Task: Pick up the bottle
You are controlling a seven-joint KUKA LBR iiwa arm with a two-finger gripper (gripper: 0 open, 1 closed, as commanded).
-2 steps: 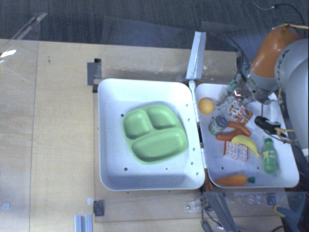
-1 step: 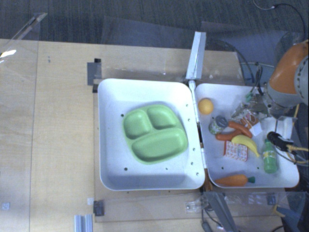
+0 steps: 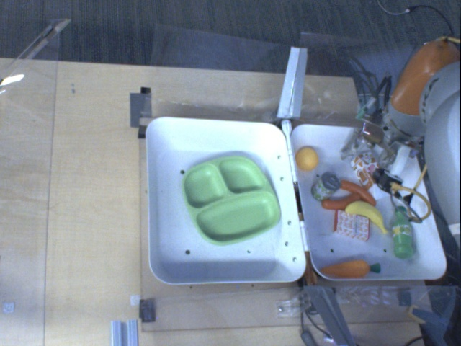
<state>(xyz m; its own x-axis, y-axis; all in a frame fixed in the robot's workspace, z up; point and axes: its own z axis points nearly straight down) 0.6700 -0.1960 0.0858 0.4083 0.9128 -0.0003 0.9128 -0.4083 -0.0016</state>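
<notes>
The bottle is small and green with a green cap. It lies in the right bin near its right wall, pointing roughly front to back. My gripper hangs over the back part of the right bin, well behind and left of the bottle. Cables and wrist parts clutter the view around it. Nothing shows as held.
The right bin also holds an orange ball, a small can, a sausage, a banana, a red-and-white box, a packet and a carrot. A green divided plate fills the left bin.
</notes>
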